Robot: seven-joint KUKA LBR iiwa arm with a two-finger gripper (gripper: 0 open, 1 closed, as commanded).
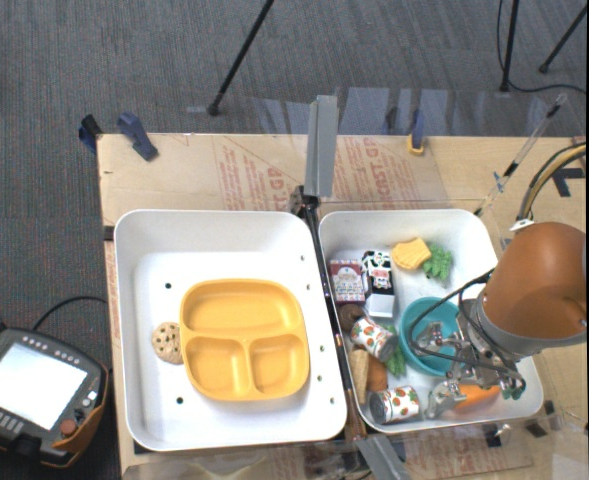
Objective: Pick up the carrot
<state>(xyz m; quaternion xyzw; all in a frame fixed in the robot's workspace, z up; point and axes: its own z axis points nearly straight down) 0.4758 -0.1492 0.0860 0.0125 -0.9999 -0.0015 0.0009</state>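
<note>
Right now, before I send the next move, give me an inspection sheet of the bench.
Surface: two white bins, left and right, on a board.
Job's things: carrot in the right bin's near right corner.
Clutter: yellow tray and cookie in the left bin; teal bowl, cans, small boxes and toy food in the right.
Pincer: low beside the carrot; grip unclear.
Cables: bundle along the arm.
Surroundings: handheld screen on the carpet, stand legs behind.
</note>
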